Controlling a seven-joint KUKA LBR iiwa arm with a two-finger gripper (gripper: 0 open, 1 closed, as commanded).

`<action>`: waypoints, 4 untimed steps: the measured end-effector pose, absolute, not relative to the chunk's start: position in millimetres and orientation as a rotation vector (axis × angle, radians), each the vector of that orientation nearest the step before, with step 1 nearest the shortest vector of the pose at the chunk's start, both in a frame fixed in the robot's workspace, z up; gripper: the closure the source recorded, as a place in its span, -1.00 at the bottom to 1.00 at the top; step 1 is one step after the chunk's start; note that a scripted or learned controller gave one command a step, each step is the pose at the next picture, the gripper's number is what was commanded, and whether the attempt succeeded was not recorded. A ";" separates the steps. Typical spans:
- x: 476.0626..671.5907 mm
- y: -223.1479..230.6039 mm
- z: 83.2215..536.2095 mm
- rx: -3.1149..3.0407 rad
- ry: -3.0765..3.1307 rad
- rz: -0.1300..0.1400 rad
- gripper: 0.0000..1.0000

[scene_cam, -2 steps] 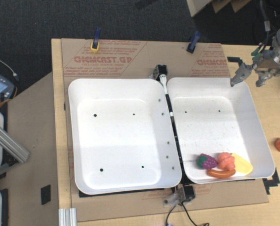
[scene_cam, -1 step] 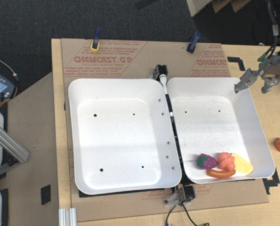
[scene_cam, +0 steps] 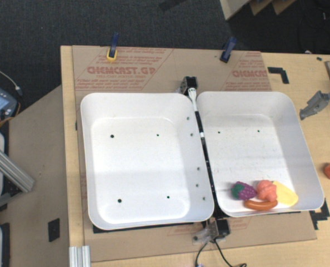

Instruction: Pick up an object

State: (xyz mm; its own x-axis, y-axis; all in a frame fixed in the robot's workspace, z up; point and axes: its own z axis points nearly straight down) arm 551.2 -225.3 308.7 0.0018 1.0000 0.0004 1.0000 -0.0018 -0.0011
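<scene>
Sausage (scene_cam: 260, 204) lies with its long axis left-right in the right bin (scene_cam: 298, 127), touching grapes (scene_cam: 243, 191); jaws' state cannot be told.

Four small toy foods are seen clustered in the near right corner of the right bin (scene_cam: 298, 149). A purple grape bunch (scene_cam: 243, 191) is placed at the left of the group. Just beside it, a pinkish-orange lumpy piece (scene_cam: 267, 189) is set, touching a flat yellow piece (scene_cam: 286, 196) at the right, close to the bin's rim. An orange sausage-shaped piece (scene_cam: 260, 204) is laid lengthwise along the front of the cluster, under the other three. All are shown resting on the bin floor, closely packed together.
</scene>
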 end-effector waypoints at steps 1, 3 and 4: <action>476.3 -203.3 355.0 -2.223 -2.219 -0.002 -1.00; 478.2 -201.9 372.7 -2.217 -2.209 0.010 -1.00; 480.3 -201.7 391.9 -2.226 -2.227 -0.002 1.00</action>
State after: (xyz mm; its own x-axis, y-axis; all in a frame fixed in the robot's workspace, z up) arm 480.3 -201.7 391.9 -0.0005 1.0000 -0.0043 1.0000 0.0005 0.0066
